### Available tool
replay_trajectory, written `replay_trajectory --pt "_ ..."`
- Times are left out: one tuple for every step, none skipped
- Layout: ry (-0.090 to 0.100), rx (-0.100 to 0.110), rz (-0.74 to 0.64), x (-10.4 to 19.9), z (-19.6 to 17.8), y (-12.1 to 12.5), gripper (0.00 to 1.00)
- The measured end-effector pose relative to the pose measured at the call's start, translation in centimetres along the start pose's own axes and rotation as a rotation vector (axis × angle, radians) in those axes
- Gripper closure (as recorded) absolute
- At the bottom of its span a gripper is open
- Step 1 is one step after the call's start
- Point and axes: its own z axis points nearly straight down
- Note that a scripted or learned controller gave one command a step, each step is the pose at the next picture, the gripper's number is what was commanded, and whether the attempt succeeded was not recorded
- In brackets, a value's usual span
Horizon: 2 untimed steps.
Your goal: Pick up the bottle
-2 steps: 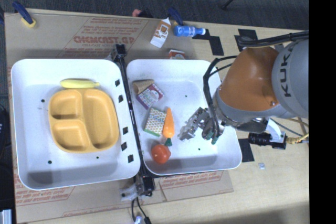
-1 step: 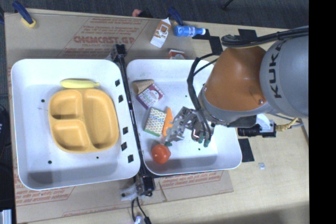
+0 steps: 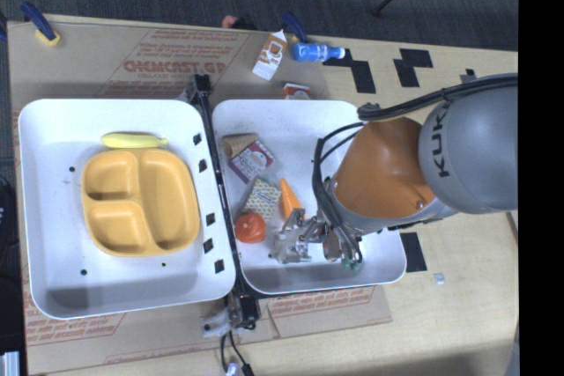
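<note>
A grey arm reaches from the right into the right bin (image 3: 379,264), its jaws (image 3: 304,240) low near the bin's front wall, beside a carrot (image 3: 288,196) and a red tomato-like toy (image 3: 250,227). Whether the jaws are spread or pressed together I cannot tell; nothing clearly sits between them. The blue bottle (image 3: 315,53) lies on its side on the table beyond the bin's far rim, well apart from the jaws. The reach seems not yet aimed at it; next calls for lifting out and moving beyond that rim
</note>
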Motion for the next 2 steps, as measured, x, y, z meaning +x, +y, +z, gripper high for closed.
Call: replay_trajectory --pt "-0.002 0.001 -0.099 -0.7 -7.8 -5.3 1.00" --pt "-0.002 0.000 -0.134 -1.0 -8.9 -8.2 1.00"
